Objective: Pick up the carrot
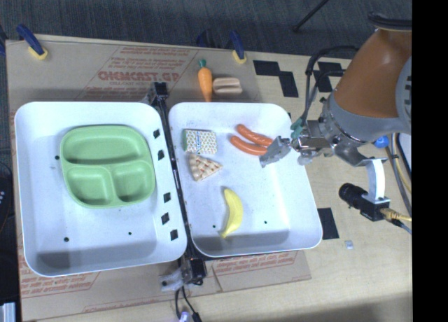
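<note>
I see the carrot (204,82) outside both bins, lying on the cardboard just beyond the right bin's (297,194) far rim, with a small sandwich-like toy (227,87) beside it. My end effector (274,152) sits over the right bin's right side, close to the pair of sausages (250,141); its tip is small and blurred, so I cannot tell how it is set. Also in that bin are a banana (232,211), a waffle wedge (203,167) and a patterned square (200,141) I can't identify. The left bin (28,194) holds a green divided tray (107,164). The arm's upper part is cut off at the frame's right.
</note>
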You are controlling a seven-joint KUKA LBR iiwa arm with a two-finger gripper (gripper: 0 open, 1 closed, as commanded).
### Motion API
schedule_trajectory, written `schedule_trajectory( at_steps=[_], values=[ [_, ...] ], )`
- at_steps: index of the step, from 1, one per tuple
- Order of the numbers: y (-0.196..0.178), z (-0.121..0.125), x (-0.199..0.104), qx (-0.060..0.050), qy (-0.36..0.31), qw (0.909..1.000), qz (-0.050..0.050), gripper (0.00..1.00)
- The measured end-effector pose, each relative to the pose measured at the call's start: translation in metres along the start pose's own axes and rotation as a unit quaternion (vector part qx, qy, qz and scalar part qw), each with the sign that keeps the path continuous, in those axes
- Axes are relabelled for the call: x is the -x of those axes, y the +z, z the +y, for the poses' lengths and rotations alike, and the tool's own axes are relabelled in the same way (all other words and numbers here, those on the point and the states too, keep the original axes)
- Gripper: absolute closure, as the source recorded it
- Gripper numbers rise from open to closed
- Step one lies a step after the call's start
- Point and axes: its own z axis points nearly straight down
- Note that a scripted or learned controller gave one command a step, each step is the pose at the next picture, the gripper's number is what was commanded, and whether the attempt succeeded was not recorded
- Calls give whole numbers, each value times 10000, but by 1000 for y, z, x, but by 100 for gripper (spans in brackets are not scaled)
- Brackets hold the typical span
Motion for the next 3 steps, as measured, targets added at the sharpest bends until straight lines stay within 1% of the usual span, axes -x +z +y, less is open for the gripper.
schedule_trajectory(
  at_steps=[1, 2, 3],
  values=[
    [-114, -31, 29, 17, -42, 10000, -12, 0],
    [-4, -32, 54, -2, 30, 10000, -1, 0],
    [83, -32, 51, -11, 1553, 9879, 8, 0]
  ],
)
